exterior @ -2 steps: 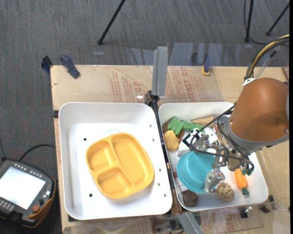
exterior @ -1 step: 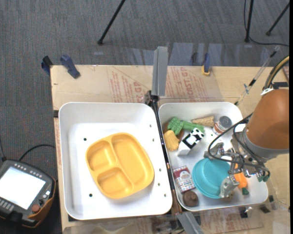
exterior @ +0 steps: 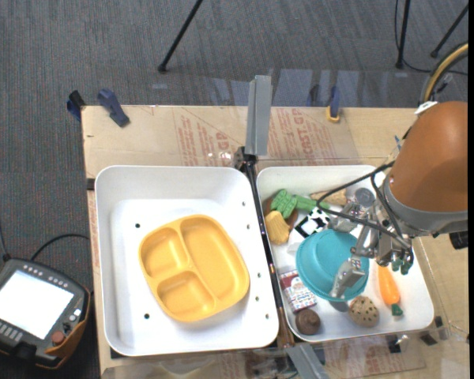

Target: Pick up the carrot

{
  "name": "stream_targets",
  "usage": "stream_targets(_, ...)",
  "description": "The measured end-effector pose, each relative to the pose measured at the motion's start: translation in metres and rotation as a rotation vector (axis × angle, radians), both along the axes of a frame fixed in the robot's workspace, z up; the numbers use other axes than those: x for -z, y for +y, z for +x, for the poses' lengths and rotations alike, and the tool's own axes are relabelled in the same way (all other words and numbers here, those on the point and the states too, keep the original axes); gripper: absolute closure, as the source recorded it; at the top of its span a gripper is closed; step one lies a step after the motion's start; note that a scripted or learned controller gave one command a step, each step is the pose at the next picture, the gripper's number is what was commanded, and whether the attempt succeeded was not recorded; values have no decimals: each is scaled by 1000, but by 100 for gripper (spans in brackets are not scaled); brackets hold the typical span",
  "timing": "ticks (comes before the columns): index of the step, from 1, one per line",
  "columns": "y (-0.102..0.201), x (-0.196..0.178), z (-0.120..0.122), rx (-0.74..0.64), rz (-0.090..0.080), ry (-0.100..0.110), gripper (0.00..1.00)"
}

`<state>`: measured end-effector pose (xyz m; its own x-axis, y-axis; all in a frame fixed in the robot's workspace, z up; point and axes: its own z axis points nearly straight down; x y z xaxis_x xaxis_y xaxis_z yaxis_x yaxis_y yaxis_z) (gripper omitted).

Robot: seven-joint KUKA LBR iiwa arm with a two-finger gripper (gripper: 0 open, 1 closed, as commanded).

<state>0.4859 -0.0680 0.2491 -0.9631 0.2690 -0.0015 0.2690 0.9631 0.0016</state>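
From my feed, the carrot [exterior: 389,287] lies in the right bin [exterior: 421,310], near its right wall, orange with a small green tip pointing toward the near edge. It sits just right of the teal bowl [exterior: 324,263], which is tipped on its side. My end effector [exterior: 349,276] hangs over that bowl's rim, just left of the carrot and not on it. I see nothing between its fingers, but I cannot tell from this angle whether they are spread or closed.

Around it in the same bin I see a speckled cookie-like piece [exterior: 363,311] just beside the carrot's lower end, a brown chocolate-looking piece [exterior: 307,320], a small red-and-white packet [exterior: 297,289], a green toy [exterior: 288,203] and a yellow block [exterior: 278,227]. The left bin [exterior: 126,188] carries a yellow divided plate [exterior: 193,267]. Both bins rest on the bench [exterior: 174,133].
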Motion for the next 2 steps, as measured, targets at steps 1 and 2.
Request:
stream_targets(1, -38, 102, -12, -257, 2, 8, 100)
stream_targets(2, -121, -81, -8, -380, -8, -10, 100)
